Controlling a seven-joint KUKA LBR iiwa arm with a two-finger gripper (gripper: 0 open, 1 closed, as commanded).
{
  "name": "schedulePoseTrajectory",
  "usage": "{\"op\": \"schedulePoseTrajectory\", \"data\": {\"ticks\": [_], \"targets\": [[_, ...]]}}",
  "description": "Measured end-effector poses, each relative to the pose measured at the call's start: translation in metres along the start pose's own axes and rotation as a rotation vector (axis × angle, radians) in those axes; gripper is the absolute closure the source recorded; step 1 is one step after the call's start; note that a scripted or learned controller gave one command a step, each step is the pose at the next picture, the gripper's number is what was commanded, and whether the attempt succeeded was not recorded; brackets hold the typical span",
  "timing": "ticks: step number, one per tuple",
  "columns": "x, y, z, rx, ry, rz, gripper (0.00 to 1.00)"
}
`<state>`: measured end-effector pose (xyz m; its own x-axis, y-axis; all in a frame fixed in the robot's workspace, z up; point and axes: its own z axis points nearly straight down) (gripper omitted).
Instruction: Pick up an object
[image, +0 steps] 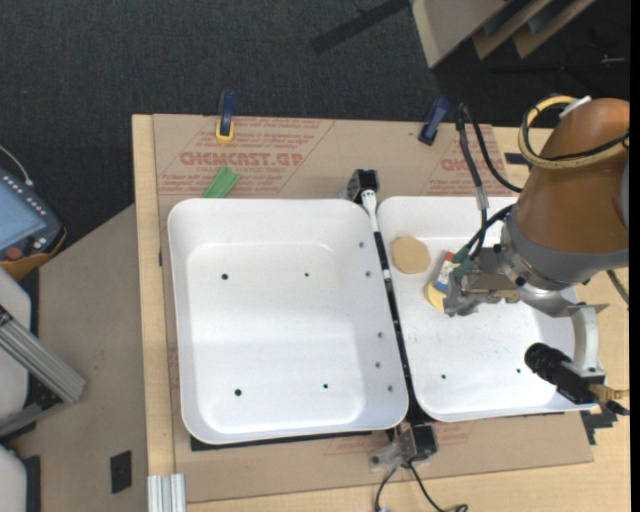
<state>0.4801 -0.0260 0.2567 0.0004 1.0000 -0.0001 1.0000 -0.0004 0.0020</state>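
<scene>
In the camera view the arm reaches over the right bin (480, 385), its gripper (455, 298) low over the bin's upper middle. A tan round disc (409, 254) lies flat near the bin's upper left corner, just left of the gripper. Directly under the gripper sits a small cluster of things: a yellow piece (437, 294) at the lower left and a bit with red and teal colours (446, 264) above it. The gripper body covers most of this cluster, so whether anything sits between its fingers is hidden.
The left bin (270, 320) adjoins the right one along a dark divider (385, 290). A green strip (221, 182) lies on the cardboard behind the left bin. Blue clamps (226, 105) (434, 120) hold the board's far edge.
</scene>
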Motion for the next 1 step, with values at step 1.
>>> {"op": "schedulePoseTrajectory", "data": {"ticks": [1], "targets": [[0.0,0.0007,-0.0101,-0.002,-0.001,0.0,1.0]]}}
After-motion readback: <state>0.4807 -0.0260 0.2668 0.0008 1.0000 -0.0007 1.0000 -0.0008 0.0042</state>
